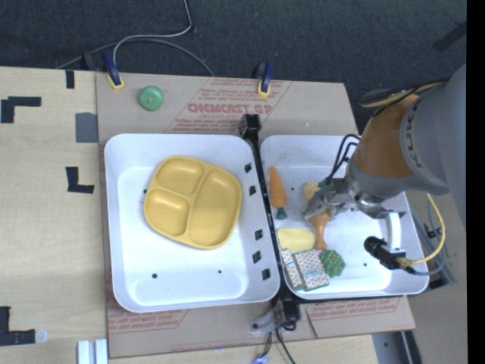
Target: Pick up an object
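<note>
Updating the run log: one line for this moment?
grey arm gripper | low in right white bin | over orange drumstick-shaped toy | grasp unconfirmed

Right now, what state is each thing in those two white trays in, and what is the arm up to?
Yellow plate: right way up in the left tray, nothing on it.
Carrot: lying flat in the right tray, by the divider.
Orange piece: lying under the gripper, whether gripped is unclear.
Pale yellow piece: lying flat.
Patterned packets: lying flat, side by side.
Broccoli: lying beside the packets.
Green ball: resting on the cardboard outside the trays.
</note>
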Motion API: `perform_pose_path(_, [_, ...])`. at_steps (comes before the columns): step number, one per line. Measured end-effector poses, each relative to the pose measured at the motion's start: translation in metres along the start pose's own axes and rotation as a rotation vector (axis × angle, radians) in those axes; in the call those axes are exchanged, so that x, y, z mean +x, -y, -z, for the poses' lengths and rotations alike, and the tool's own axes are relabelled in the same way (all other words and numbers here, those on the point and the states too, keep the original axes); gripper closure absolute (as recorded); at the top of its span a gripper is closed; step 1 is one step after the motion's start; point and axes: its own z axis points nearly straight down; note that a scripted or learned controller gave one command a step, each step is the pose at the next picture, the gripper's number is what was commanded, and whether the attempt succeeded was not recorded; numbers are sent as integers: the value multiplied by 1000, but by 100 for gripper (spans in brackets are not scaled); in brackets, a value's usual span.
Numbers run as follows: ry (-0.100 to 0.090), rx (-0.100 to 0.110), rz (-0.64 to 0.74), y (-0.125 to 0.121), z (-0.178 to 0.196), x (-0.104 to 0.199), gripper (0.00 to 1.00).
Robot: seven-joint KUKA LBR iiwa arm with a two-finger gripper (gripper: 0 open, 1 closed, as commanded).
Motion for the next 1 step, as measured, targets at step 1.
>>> perform_pose_path(1, [-3,4,1,15,87,58,100])
